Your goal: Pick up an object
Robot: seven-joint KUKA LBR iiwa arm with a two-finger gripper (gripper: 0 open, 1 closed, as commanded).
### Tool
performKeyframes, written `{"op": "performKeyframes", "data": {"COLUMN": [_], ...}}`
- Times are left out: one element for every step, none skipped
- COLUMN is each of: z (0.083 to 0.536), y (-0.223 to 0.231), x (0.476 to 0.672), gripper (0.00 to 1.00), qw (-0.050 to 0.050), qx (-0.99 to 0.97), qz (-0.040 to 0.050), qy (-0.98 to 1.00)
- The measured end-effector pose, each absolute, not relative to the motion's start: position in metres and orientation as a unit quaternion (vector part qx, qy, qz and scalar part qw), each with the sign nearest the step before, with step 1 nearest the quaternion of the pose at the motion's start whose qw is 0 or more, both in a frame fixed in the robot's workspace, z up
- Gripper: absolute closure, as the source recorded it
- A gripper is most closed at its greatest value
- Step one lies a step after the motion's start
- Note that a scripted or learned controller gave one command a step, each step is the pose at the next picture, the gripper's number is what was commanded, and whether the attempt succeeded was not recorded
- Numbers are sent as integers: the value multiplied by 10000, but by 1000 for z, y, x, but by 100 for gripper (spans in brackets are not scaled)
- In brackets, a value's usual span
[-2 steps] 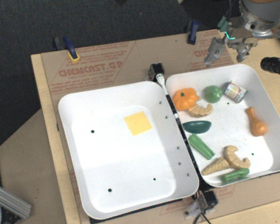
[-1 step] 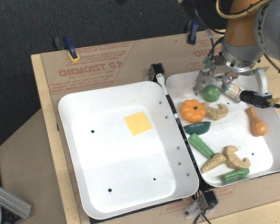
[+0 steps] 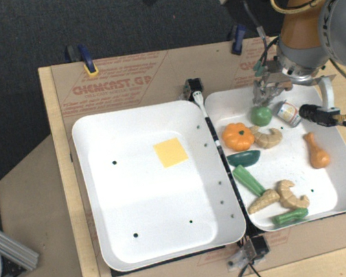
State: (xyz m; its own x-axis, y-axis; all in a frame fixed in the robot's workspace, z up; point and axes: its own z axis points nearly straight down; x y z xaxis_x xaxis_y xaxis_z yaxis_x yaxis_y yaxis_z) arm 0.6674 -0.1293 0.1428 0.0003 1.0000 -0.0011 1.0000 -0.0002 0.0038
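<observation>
The left bin (image 3: 104, 198) holds a lone yellow square (image 3: 171, 152), with wide bare floor around it. The right bin (image 3: 345, 184) is crowded: orange pumpkin (image 3: 237, 136), green stalk (image 3: 248, 180), tan pieces. At its far edge the hand (image 3: 264, 101) points down onto a green ball (image 3: 261, 115); its grip cannot be made out.

- Your arm (image 3: 330, 16) wears smooth grey casing, capped by a rounded orange band (image 3: 308, 6).
- Yellow and black cables loop past that band.
- Your wrist ends in bare metal hardware, its gripper (image 3: 263, 96) slender and silver-grey.
</observation>
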Motion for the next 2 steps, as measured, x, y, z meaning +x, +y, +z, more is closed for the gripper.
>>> {"op": "performKeyframes", "data": {"z": [147, 159], "y": [-117, -103], "x": [667, 643], "gripper": [100, 100], "qw": [5, -13], "qx": [7065, 7070], "qz": [5, -7], "qy": [7077, 7072]}}
